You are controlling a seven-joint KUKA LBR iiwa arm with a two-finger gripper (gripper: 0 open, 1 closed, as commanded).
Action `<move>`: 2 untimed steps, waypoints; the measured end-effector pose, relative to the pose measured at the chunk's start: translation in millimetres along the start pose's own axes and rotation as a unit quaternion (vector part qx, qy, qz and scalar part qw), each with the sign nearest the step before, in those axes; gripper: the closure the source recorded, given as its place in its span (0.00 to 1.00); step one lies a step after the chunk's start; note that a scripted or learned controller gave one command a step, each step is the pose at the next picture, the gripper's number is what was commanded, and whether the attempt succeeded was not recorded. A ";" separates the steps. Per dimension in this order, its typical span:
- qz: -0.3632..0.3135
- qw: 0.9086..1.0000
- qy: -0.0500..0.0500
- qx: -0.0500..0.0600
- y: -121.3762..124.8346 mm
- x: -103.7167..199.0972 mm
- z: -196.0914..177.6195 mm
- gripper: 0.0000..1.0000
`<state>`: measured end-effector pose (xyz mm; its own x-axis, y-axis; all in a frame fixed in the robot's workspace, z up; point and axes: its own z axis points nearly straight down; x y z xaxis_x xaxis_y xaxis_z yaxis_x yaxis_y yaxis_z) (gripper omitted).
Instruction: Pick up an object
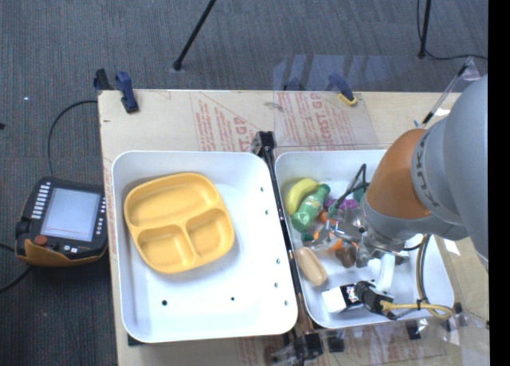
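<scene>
My gripper [349, 249] is low in the right bin [442, 289], in among a cluster of small things. A yellow banana [300, 192] lies at the bin's back left, with a green bottle [310, 206] beside it. A tan bread-like roll [311, 265] rests near the left wall, just left of the gripper. Small orange, purple and brown pieces [328, 227] crowd right around the gripper, partly hidden by the wrist. I see nothing lifted off the bin floor.
The left bin [239, 308] holds a yellow divided tray [178, 222]. Blue clamps [125, 91] grip the bench's back edge. A teach pendant [64, 221] lies on the floor to the left. The arm's orange band [398, 181] hangs over the right bin's back half.
</scene>
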<state>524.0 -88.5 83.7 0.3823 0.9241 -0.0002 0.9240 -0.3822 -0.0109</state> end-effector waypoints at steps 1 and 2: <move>0.003 1.000 0.000 0.005 -1.0 -2.0 -6.4 1.00; 0.089 0.996 0.000 -0.002 -14.2 -4.8 -81.3 1.00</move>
<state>509.9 -87.9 165.2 0.5396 0.8419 -0.0017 0.8419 -0.5396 -0.0072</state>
